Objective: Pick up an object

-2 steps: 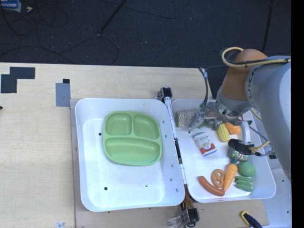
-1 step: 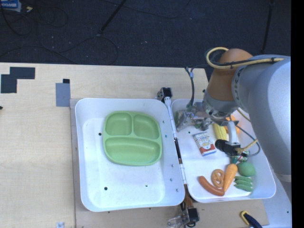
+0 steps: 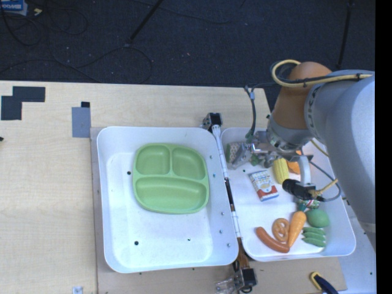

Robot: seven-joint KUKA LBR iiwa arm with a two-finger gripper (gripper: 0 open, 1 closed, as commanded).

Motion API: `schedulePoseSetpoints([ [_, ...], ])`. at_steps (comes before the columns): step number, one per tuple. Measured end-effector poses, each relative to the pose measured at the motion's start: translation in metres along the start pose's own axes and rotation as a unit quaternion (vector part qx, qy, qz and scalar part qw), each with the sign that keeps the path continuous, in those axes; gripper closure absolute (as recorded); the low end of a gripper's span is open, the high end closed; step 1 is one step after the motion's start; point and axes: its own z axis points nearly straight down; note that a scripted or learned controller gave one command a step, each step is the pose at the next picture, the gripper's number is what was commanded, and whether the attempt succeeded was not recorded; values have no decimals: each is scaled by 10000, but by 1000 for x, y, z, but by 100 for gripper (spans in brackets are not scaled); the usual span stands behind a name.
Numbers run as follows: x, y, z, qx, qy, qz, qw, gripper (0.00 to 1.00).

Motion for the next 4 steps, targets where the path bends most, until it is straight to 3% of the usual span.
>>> schedulePoseSetpoints([
  [1,-19,0,-122,-5,-2,-2,10000,0],
  [2,-49,2,-22,-28,-10,-5,10000,0],
  [3,-75,-21,4,-9,6,-15,10000,0],
  [4,-69,-50,4,-4,7,7,10000,0],
])
